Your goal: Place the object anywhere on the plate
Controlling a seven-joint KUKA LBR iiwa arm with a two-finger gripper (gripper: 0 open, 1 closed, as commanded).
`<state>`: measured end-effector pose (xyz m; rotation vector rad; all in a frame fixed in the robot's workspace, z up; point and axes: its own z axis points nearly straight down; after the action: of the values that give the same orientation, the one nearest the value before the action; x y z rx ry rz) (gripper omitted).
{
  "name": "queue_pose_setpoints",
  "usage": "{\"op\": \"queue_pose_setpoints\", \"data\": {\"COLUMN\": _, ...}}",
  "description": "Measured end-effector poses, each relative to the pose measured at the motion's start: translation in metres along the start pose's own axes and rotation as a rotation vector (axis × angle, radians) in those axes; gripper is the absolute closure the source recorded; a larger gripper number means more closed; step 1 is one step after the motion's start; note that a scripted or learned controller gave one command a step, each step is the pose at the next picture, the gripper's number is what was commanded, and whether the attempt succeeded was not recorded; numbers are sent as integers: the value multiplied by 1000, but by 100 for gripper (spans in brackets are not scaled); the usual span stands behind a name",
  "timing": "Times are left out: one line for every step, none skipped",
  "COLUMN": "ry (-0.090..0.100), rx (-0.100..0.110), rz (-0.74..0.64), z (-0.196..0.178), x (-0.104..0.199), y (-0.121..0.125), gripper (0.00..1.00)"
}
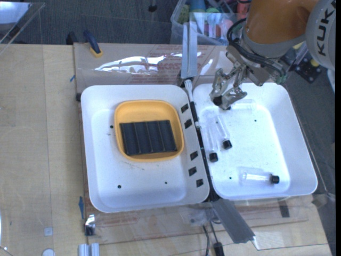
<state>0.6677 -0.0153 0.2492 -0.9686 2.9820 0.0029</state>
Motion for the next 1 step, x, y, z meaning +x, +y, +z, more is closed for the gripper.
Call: {"op": "queue_pose_setpoints", "data": {"ry": -3, "rx": 1, "rz": -311, "z": -3, "x": -2, "y": 2, "gripper": 100}}
